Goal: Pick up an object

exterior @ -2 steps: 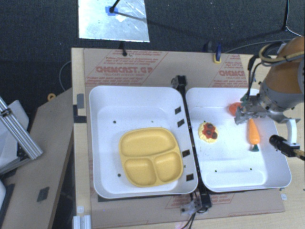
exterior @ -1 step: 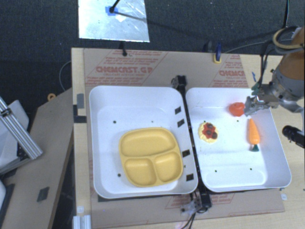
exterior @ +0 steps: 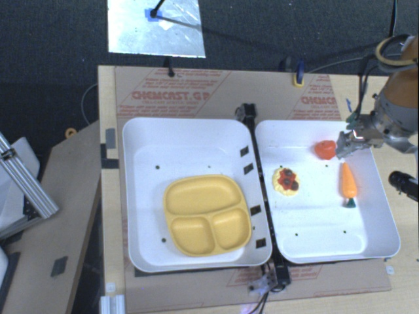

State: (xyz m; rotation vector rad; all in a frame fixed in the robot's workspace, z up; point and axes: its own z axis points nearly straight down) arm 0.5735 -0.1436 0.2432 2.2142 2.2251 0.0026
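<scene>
In the right bin [exterior: 366, 241] lie three toy foods. A small red-orange tomato-like piece [exterior: 324, 150] sits at the back, an orange carrot [exterior: 348, 182] lies lengthwise toward the right wall, and a little yellow pizza with red toppings [exterior: 286, 180] rests near the left wall. My gripper [exterior: 347, 142] hangs at the back right of this bin, just right of the red-orange piece and above the carrot's top end. I cannot make out how its fingers stand, and nothing shows held in it.
The left bin [exterior: 144, 149] holds a yellow divided tray [exterior: 207, 213] with three compartments. A black hinge strip [exterior: 256, 175] runs between the bins. A shiny foil sheet [exterior: 156, 19] lies beyond the bench. Cables [exterior: 340, 61] trail at the back right.
</scene>
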